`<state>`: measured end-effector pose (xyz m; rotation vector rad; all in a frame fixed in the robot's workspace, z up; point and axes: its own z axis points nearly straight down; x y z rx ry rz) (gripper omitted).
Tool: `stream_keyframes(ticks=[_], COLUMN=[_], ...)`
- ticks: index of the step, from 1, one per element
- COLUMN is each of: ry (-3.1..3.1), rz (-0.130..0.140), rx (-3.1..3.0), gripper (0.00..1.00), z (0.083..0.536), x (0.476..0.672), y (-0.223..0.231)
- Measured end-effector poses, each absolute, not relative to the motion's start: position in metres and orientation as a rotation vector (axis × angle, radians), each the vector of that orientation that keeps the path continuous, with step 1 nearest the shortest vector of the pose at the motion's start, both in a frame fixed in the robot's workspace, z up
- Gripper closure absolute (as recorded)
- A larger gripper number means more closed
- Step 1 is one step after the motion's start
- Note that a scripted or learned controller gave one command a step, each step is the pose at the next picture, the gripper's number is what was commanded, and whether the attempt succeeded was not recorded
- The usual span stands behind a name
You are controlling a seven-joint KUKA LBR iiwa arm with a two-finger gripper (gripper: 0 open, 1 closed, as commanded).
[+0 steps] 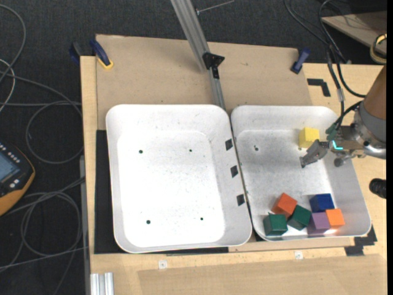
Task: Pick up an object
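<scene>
Gripper (323,157) spread open over the right bin (265,128), pinching nothing. Yellow block (309,136) just up and left of the fingers, in the bin's upper part. Rest of the blocks bunched in the near corner: orange (285,203), two green (276,224), blue (321,202), purple (319,222), another orange (335,217). Left bin (126,118) alongside.

A tan tabletop (258,78) sits on dark carpet (43,17). Blue clamps (101,54) (300,59) grip its far corners. A slanted metal pole (193,26) meets the tabletop's far middle. Loose cables (37,165) trail on the left, beside an orange-edged device (11,174).
</scene>
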<state>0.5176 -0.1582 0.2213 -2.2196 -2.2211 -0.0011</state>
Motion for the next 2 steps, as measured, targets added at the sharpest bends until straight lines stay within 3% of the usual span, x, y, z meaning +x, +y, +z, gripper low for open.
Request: stream_keyframes(ticks=[2], ry=[-2.215], rz=[0.005], rx=[-2.217], gripper=[0.00], z=[0.103], x=[0.527], y=[-0.162])
